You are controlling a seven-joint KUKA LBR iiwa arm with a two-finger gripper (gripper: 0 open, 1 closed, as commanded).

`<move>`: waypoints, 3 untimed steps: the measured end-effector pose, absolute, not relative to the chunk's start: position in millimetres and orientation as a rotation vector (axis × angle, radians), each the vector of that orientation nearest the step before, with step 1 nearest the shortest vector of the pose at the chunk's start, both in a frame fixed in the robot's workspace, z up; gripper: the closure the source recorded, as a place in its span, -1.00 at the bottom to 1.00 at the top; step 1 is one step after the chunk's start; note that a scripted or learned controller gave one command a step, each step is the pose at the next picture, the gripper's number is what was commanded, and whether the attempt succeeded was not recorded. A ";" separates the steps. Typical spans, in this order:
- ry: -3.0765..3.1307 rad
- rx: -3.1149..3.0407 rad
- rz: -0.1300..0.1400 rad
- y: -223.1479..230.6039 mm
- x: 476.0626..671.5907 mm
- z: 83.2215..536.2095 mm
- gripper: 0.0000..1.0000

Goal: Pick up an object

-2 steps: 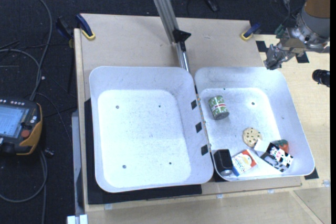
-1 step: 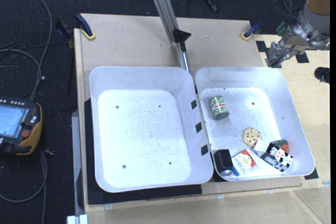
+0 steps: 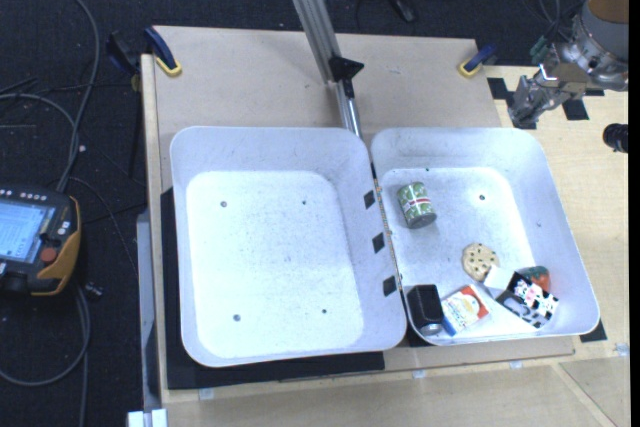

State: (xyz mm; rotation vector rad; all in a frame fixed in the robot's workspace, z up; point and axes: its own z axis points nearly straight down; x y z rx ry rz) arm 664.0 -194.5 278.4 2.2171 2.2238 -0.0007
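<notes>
You have five things in the right bin (image 3: pixel 520 165): a green can (image 3: pixel 417 204) near its middle, a cookie (image 3: pixel 479 261), a black-and-white toy (image 3: pixel 530 297), an orange-and-white packet (image 3: pixel 465 307) and a black block (image 3: pixel 425 307) along the near edge. The gripper (image 3: pixel 525 103) hangs off the counter's far right corner, too blurred to read its jaws.
</notes>
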 end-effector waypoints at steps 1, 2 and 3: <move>2.224 2.216 -0.001 -194.1 664.2 288.3 1.00; 2.225 2.215 -0.001 -193.7 664.5 298.2 1.00; 2.221 2.222 0.000 -212.8 601.4 87.7 1.00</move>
